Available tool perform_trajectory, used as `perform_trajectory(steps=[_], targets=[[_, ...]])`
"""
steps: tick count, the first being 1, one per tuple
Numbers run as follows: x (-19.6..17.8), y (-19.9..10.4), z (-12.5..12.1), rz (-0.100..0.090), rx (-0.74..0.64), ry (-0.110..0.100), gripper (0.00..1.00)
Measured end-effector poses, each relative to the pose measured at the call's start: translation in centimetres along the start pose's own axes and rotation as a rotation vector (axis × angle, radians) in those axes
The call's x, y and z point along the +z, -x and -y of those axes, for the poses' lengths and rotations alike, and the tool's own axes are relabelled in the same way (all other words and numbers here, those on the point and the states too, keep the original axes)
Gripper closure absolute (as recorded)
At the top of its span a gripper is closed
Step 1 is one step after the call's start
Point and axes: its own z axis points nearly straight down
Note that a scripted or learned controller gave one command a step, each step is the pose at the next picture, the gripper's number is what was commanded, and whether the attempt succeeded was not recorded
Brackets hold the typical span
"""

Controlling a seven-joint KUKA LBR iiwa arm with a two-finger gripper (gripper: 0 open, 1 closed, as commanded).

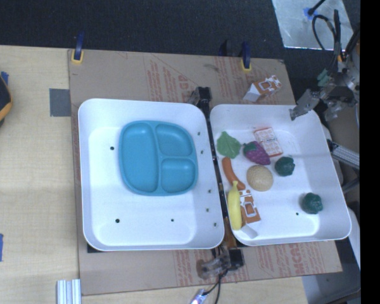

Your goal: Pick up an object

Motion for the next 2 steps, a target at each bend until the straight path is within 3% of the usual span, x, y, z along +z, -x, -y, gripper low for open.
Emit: perform_trajectory(steps=[1, 2], targets=[[10.0, 2.3, 5.1, 0.0, 0.0, -0.002, 0.0], [17.0, -3.8, -1.4, 0.0, -0.001, 0.0, 0.0]])
